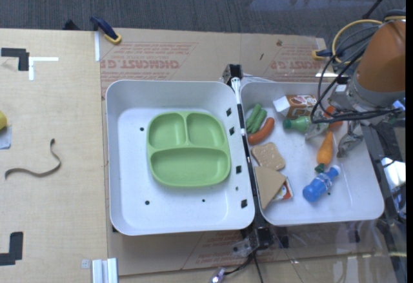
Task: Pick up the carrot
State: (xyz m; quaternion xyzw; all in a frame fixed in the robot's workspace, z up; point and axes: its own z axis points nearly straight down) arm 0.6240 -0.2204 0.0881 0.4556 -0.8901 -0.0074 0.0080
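While I watch from the console, the two white bins (116,146) fill most of the bench: the one well to the gripper's left carries a green divided plate (189,148), and the arm hangs over the right bin (361,201). My gripper (330,132) sits low in that bin with its fingers spread apart, one on each side of the carrot (325,147) — the orange root lies on the bin floor between and just below the fingertips. A blue bottle (320,185) lies just below it; a sausage (261,131) and green pods (254,116) sit off to its left. I judge the approach done — closing and lifting remain.
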